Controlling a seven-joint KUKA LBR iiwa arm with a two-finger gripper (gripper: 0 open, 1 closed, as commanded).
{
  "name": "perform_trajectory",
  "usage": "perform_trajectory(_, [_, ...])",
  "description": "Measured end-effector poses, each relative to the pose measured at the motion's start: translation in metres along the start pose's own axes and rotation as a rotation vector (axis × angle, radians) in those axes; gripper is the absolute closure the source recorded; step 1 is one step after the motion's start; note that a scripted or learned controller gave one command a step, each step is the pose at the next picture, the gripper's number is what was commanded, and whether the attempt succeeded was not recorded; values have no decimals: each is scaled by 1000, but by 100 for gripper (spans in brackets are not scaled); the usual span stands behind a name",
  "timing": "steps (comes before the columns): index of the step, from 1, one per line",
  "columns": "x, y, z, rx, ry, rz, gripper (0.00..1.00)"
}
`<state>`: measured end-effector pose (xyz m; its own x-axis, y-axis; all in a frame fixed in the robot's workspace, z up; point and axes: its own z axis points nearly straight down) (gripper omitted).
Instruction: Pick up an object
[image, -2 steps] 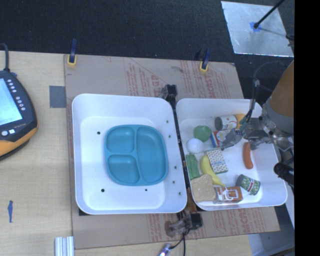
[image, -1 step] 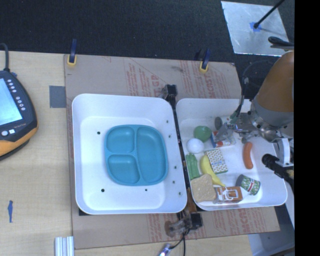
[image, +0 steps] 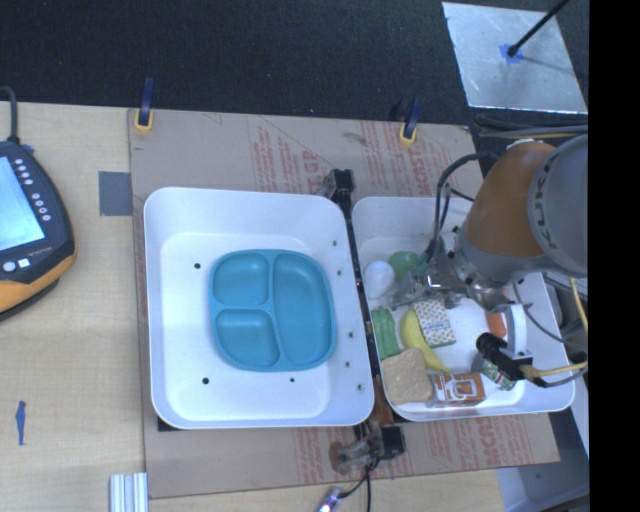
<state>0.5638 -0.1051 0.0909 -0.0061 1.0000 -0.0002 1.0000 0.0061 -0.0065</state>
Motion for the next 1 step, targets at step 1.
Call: perform_trajectory(1, [-11, 91, -1, 1, 0, 4, 0])
